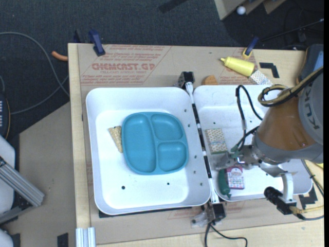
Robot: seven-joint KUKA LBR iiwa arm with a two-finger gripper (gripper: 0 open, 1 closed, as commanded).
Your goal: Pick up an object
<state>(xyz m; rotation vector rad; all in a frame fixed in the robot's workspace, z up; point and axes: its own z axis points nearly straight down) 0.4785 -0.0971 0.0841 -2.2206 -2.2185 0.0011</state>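
Here one blue tray [154, 142] fills the left bin [97, 138] (gripper [232, 161] perhaps low in the right bin [226, 99], grip unclear)

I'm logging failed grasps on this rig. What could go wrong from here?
The gripper hangs low in the right bin, where a patterned packet and a green-and-pink item lie close together near the bin's left wall, so it might catch both, or nudge one against the wall.

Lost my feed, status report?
Gripper low in right bin. Green packet just below it, not seen held. Patterned sponge alongside.
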